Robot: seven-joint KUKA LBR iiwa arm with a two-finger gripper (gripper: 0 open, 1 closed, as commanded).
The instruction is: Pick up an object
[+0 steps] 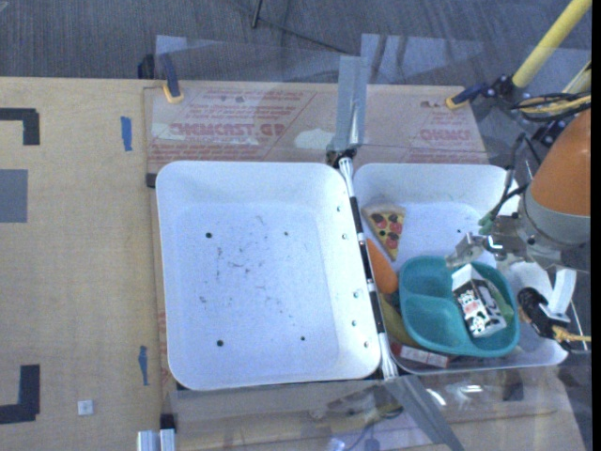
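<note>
The right bin (432, 181) holds a pile of objects. A pizza-slice toy (386, 225) lies near its left wall, with an orange carrot-like piece (380, 266) just below it. A teal bowl (434, 313) sits at the front of the bin, and a small white carton with black and red print (477, 306) rests in it. A yellow item (392, 327) and a red-edged box (423, 355) poke out from under the bowl. My gripper (481, 250) hangs over the bowl's far right rim, just above the carton, below the arm's orange band (568, 172).
The left bin (178, 252) stands beside the right one, separated by a shared rim (362, 252). Cardboard sheets (244, 125) lie behind both bins. Cables and a yellow pole (554, 36) are at the far right, next to the arm.
</note>
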